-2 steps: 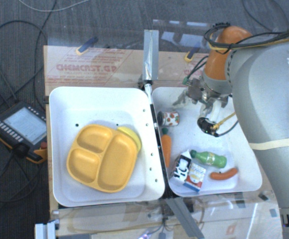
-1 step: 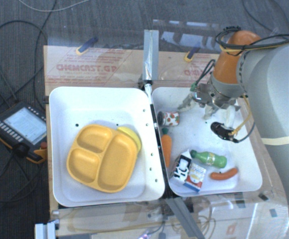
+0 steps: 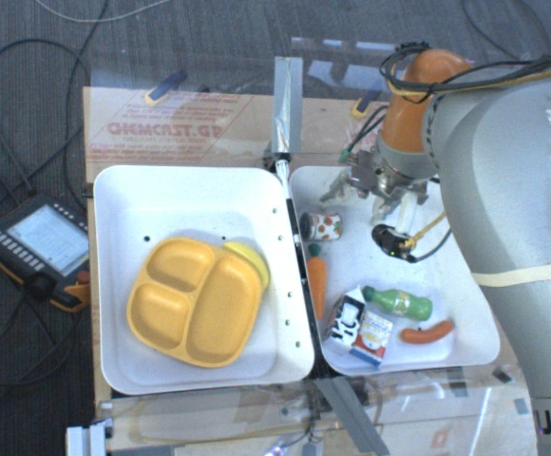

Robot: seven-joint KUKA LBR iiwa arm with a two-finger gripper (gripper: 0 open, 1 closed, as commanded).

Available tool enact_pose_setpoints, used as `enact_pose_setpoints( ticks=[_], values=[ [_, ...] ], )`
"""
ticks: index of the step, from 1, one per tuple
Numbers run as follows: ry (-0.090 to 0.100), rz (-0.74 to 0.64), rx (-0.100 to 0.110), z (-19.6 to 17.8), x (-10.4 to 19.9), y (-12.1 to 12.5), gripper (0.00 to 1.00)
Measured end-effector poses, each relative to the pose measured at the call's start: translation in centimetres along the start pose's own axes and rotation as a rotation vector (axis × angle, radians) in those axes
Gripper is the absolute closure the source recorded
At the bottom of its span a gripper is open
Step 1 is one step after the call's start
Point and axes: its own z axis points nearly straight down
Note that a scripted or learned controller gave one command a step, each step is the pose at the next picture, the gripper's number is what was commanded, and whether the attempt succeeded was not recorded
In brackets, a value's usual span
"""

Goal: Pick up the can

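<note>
The can point(image 3: 322, 226) lies on its side in the right bin point(image 3: 465, 283), close to the bin's left wall. It is small, with a white and red patterned label and a dark end facing left. My gripper point(image 3: 382, 192) hangs over the far part of the right bin, to the right of the can and slightly beyond it, apart from it. Nothing shows in its grasp. The orange band of the arm point(image 3: 410, 112) rises above it.
In the right bin lie a carrot point(image 3: 316, 288), a green bottle point(image 3: 399, 303), a sausage point(image 3: 427, 332) and a small carton point(image 3: 360, 329). A black cable loop point(image 3: 391, 239) hangs beneath the wrist. The left bin point(image 3: 123, 198) holds a yellow divided tray point(image 3: 195, 300).
</note>
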Motion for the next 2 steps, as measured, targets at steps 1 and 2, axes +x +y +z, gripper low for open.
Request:
enact_pose_setpoints(
  ticks=[1, 2],
  values=[
    [0.010, 0.095, -0.012, -0.07, 0.11, -2.82, 0.00],
    [0.012, 0.097, -0.010, -0.98, 0.07, -2.77, 1.00]
  ],
)
